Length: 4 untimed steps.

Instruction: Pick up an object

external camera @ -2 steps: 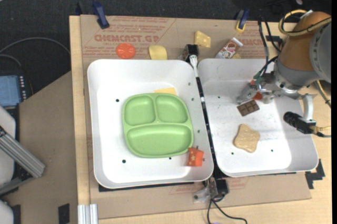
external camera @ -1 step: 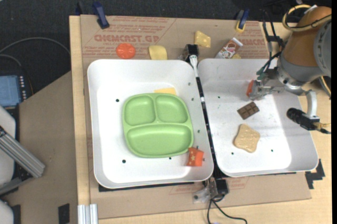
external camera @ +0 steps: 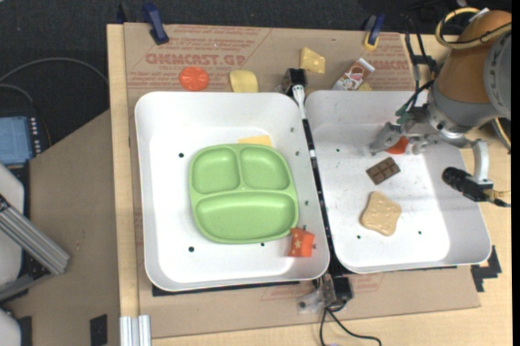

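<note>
Claw: the gripper sits low in the right bin, near its back edge, fingers pointing toward the left; a small orange-red piece shows right at the fingertips, seemingly between them, though the view is too coarse to be sure it is clamped, and how far the fingers are spread cannot be told.
Arm: grey body with the orange band rises behind and to the right of the claw.
Just below the claw: a brown chocolate-like square, apart from the fingertips.
Further below: a tan toast-shaped piece lying flat on the bin floor.
Well to the left of the claw: the left bin holds a green divided plate, a pale yellow slice tucked at the plate's far rim, and an orange block at its near right corner.
Behind the claw, outside the bins: a red-and-white packet, a yellow wedge, a yellow lump and an orange round piece on the brown board.
</note>
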### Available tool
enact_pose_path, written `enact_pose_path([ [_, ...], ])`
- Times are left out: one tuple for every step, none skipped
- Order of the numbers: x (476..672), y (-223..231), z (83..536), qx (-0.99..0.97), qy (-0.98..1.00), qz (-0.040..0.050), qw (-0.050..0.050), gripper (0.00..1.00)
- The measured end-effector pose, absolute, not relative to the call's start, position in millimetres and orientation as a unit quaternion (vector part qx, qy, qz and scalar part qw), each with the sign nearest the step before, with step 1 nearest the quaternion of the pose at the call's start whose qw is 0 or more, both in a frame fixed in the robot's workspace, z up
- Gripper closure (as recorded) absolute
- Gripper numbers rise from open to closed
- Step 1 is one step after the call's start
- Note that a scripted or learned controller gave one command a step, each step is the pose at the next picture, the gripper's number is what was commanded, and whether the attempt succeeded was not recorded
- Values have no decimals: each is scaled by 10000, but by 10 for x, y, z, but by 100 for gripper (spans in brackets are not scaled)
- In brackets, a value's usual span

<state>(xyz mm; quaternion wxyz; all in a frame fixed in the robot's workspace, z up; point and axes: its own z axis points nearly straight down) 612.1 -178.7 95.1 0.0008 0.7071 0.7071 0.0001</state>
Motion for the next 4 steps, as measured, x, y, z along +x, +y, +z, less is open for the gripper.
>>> enact_pose_path([
  [5970,-1703,843,7076,7066,-8,-19,0],
  [5982,-1710,952,7079,7063,3,0,100],
  [5981,-1712,949,7080,7062,-1,0,0],
  [5542,-1239,843,7065,7077,-8,-26,0],
])
